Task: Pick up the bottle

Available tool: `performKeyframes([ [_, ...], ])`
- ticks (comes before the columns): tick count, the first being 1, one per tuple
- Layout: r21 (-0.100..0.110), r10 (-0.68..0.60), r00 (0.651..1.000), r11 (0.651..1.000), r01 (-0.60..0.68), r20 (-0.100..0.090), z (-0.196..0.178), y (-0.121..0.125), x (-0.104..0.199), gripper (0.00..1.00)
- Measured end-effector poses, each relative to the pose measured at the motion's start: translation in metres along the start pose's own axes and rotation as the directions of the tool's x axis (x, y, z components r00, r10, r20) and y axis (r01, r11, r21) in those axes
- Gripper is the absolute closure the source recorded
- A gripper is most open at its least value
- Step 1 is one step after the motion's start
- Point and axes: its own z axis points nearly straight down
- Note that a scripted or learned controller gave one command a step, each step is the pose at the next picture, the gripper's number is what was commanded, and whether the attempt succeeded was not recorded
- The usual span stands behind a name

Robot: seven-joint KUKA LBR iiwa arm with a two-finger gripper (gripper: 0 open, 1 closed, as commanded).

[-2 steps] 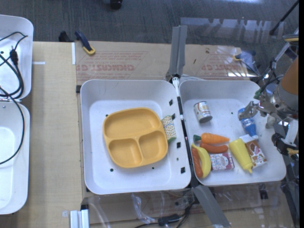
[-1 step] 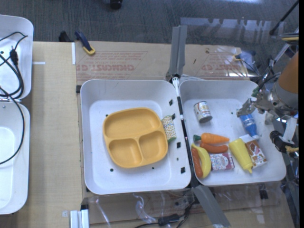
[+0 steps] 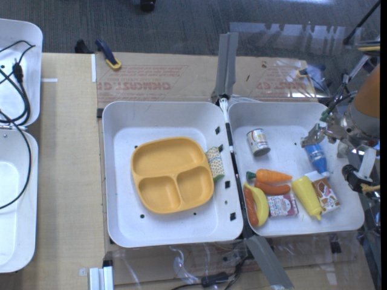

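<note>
The end effector (image 3: 315,136) sits low in the right bin (image 3: 284,115), and the bottle (image 3: 317,156), a small blue one, lies on the bin floor just under and in front of it, apparently touching its tip. From here I cannot tell how the end effector is set, nor whether it has the bottle at all.

The bottle looks light, smooth plastic, stiff enough but likely slippery and prone to roll since it lies on its side. I'd judge the best hold is across the middle of its body, squeezing the narrow way.

Room is tight below it: a carton (image 3: 326,196) and a yellow squeeze bottle (image 3: 308,198) lie just past the bottle's far end, with a carrot (image 3: 273,176) a little off to the side. The can (image 3: 258,142) is well apart. Straight up looks like the clear way out.
</note>
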Motion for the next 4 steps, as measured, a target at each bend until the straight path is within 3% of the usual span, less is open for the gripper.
performKeyframes([
  [4, -0.007, 0.041, 0.999, 0.999, -0.041, 0.0, 0.001, 0.0041, 0.0028, 0.0],
])
